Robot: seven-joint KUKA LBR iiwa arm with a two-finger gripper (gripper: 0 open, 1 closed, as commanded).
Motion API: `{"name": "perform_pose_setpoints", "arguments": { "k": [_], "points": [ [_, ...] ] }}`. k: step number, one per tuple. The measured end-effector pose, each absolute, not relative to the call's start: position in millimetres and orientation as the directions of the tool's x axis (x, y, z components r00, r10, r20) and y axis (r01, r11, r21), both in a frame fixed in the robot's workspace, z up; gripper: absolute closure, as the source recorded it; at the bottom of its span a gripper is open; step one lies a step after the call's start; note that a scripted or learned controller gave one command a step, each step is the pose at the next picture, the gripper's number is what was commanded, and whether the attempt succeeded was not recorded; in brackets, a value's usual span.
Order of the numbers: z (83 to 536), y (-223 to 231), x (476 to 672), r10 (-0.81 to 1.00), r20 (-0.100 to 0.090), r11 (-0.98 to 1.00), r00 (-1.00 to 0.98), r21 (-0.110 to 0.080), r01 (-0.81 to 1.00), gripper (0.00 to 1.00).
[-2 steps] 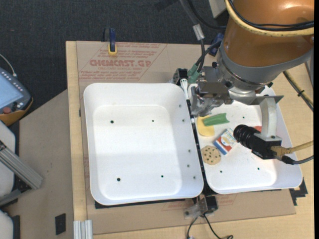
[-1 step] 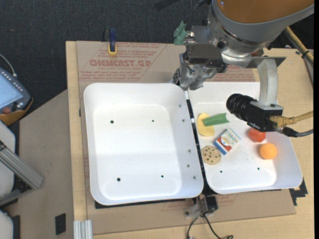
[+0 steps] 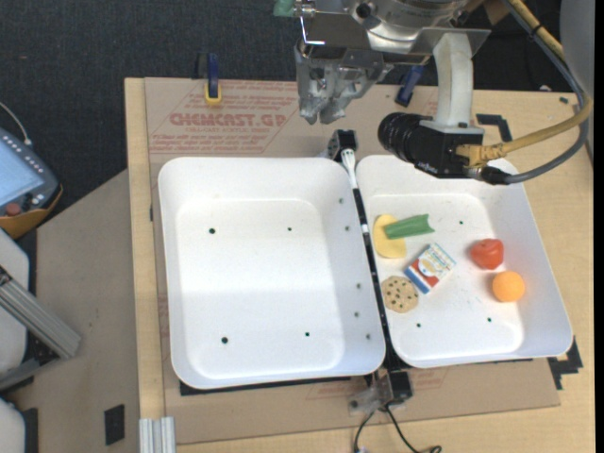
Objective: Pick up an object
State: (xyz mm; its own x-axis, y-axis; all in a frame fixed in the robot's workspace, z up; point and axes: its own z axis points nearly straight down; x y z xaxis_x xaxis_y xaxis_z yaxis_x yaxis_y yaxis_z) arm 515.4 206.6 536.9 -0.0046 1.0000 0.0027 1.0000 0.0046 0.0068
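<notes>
the things to pick all lie in the right bin (image 3: 528, 225), gathered in its middle and left part. a green piece (image 3: 409, 225), long and flat, lies partly over a pale yellow piece (image 3: 385, 242) just beside the seam between the bins. below them sits a small box (image 3: 431, 266) printed in red, white and blue, turned at a slant, and touching its lower left corner is a round brown cookie (image 3: 401, 294) with dark chips. well to the right are a red rounded piece (image 3: 487, 253) and, just below it, an orange ball (image 3: 509, 287), the two near each other but apart and close to the bin's right wall. the gripper (image 3: 321, 111) hangs above the brown board (image 3: 236, 121) behind the bins, near the back end of the seam and well apart from every piece; whether it is wide or narrow cannot be told from this angle. a black clip (image 3: 342, 142) sits at the seam's back end, just under the gripper. the left bin (image 3: 179, 253) shows a broad white floor with a few dark dots. the back and front parts of the right bin's floor are open white, and there is a clear strip between the box and the red piece. a blue clamp (image 3: 212, 78) stands at the board's back edge on the left.
</notes>
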Motion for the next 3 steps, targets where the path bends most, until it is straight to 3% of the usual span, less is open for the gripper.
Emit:
{"name": "perform_pose_setpoints", "arguments": {
  "k": [1,2,3],
  "points": [
    [443.5,225.7,538.1,1.0,-0.004,0.001,-0.002,-0.011,1.0,1.0],
    [417.5,224.2,550.8,1.0,-0.002,-0.002,0.002,-0.006,1.0,1.0],
    [350.6,223.8,583.1,1.0,-0.004,-0.002,0.002,-0.008,1.0,1.0]
  ]
}}
